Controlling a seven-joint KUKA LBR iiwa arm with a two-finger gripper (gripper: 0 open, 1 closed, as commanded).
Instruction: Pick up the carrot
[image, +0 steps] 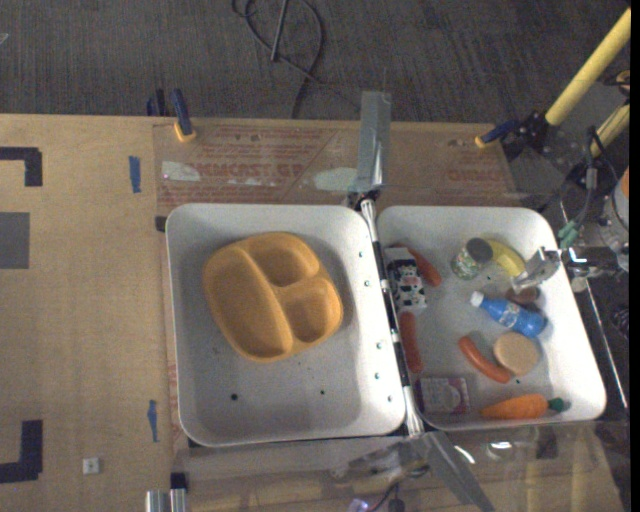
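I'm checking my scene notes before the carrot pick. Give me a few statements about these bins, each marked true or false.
1. The carrot lies in the right bin, near its front edge. True.
2. The yellow plate sits in the right bin. False: it is in the left bin.
3. The gripper holds the carrot. False: the carrot lies apart from it.
4. A blue bottle lies in the right bin. True.

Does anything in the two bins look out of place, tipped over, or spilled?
Nothing is spilled or broken. The right bin is crowded: the blue bottle lies on its side, and the carrot lies against the near wall. In the left bin, the orange divided plate sits flat but turned askew to the walls.
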